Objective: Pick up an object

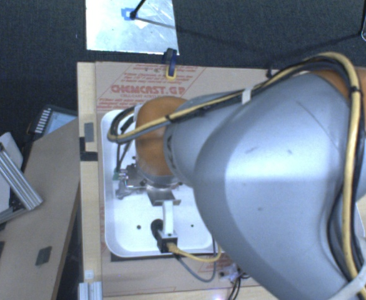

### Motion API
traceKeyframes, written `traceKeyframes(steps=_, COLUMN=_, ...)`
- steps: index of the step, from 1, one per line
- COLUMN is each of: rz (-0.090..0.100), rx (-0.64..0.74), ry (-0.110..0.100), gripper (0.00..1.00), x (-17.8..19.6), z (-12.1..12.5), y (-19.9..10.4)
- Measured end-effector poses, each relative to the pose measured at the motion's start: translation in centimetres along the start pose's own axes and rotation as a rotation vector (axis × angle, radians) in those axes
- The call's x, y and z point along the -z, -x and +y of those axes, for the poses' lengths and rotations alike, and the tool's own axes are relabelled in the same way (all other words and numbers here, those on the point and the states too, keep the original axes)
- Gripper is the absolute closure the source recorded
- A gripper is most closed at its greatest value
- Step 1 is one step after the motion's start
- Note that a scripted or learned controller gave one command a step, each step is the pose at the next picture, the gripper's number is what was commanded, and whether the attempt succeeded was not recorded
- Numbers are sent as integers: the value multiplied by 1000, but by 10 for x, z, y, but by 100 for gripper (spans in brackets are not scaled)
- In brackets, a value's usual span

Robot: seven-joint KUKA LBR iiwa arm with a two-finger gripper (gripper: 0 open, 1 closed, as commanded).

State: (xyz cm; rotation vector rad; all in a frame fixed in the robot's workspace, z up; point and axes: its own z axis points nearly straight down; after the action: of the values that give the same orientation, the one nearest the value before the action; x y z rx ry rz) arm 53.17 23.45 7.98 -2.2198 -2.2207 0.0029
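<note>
Cannot tell the look or the place of the object: hidden, if anywhere close, beneath the grey arm and its orange band right above the claw. Around and below the claw, the floor of a white bin, marked with a few small dark dots.

Beyond the claw, on the brown board under the bin, in red print: "CHEMCAST GP", with a smaller red line above it, too small to read. Further beyond, clipped to the board's far edge, a blue and yellow clamp; past that, a shiny silver sheet. Well to the left of the claw, a slanted aluminium rail.

Claw low in the bin, near its left wall, seen as a cluster of bare metal parts poking out left of the wrist. Cannot tell whether open or closed, nor whether touching or holding anything.
</note>
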Motion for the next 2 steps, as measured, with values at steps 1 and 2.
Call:
traceKeyframes(steps=1, rz=2, rx=0, ry=3, gripper=100, x=15, z=2, y=0)
traceKeyframes(steps=2, rz=-2, rx=-2, ry=-2, gripper=100, x=26, z=-27, y=42)
